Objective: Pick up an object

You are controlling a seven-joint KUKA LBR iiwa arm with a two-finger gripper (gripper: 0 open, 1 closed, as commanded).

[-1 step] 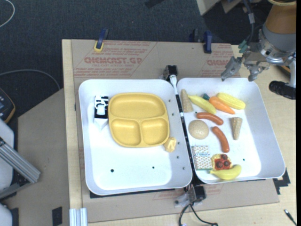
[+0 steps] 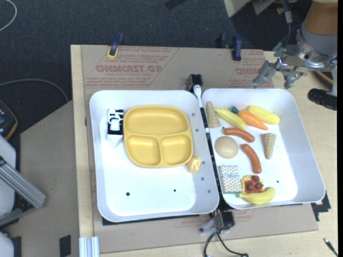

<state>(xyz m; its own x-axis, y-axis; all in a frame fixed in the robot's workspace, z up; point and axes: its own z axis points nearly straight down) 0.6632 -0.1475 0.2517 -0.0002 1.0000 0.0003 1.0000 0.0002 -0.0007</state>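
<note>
Right, your gripper (image 2: 276,73) is sitting high at the back right of the bench, just beyond the far rim of the right bin (image 2: 300,143), with the arm (image 2: 320,20) and its orange band rising out of the top right corner. You can see the two grey fingers (image 2: 262,76) splayed apart, pointing down toward the cardboard, and there's nothing between them, so it's a released, bare grasp.

Down in your right bin, everything to pick from lies loose. At the back you've got a corn cob (image 2: 213,114) against the left wall, a yellow banana-like piece (image 2: 230,118) beside it, an orange carrot (image 2: 252,119) and another yellow piece (image 2: 263,114) touching it on the right. Just in front, a sausage (image 2: 239,134) lies crosswise, a round beige bun (image 2: 226,146) sits below it, a second sausage (image 2: 252,158) angles down the middle, and a cone (image 2: 268,144) rests near the right. At the front, a patterned square packet (image 2: 230,179), a small red-topped pizza-like piece (image 2: 252,184) and a banana (image 2: 258,197) cluster together.

Over in your left bin (image 2: 155,202), a yellow divided plate (image 2: 158,135) takes the back half, a black-and-white item (image 2: 114,122) sits at its left edge, and a small pale yellow piece (image 2: 194,165) touches its front right corner.
</note>
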